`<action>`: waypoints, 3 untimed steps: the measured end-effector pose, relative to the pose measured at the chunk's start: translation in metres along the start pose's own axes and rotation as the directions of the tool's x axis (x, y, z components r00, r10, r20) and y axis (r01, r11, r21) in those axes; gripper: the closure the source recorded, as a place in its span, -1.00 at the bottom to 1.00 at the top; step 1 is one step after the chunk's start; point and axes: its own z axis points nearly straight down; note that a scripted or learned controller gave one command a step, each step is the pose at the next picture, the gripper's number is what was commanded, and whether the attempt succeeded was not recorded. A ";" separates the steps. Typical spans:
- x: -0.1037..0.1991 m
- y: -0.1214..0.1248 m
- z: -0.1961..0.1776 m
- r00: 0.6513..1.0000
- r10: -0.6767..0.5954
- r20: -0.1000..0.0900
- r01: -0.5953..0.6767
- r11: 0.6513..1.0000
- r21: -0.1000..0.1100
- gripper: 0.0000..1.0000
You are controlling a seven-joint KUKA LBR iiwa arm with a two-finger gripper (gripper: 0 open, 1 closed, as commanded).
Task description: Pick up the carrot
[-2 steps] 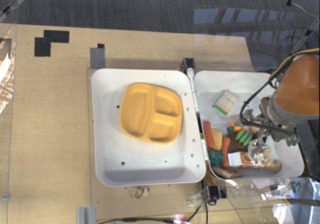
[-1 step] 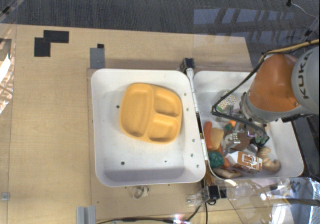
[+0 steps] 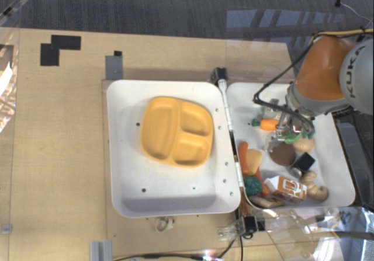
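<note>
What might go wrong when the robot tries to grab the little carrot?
1. The carrot lies right beside the gripper, with a brown round thing and a pale lumpy one crowded close, so the gripper might pinch or nudge a neighbour instead.
2. The carrot looks small and rounded, so it might slip or roll away if gripped off-centre.
3. The right bin is packed with toys, so a push could knock others about.

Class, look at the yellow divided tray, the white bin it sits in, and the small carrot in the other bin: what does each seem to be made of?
Yellow divided tray: likely moulded plastic, matte, with soft rounded compartments. White bin: probably plastic too, smooth with a faint sheen and rounded rim. Carrot: looks like a toy, plastic perhaps, uniformly bright orange with a green end; too small to be sure.
</note>
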 end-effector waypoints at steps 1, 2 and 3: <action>-0.003 -0.030 0.001 0.967 0.256 -0.003 -0.256 0.967 0.002 -1.00; -0.050 -0.014 0.002 0.932 0.361 -0.023 -0.361 0.933 0.011 -1.00; -0.007 0.001 0.001 0.805 0.593 -0.005 -0.593 0.805 0.004 -1.00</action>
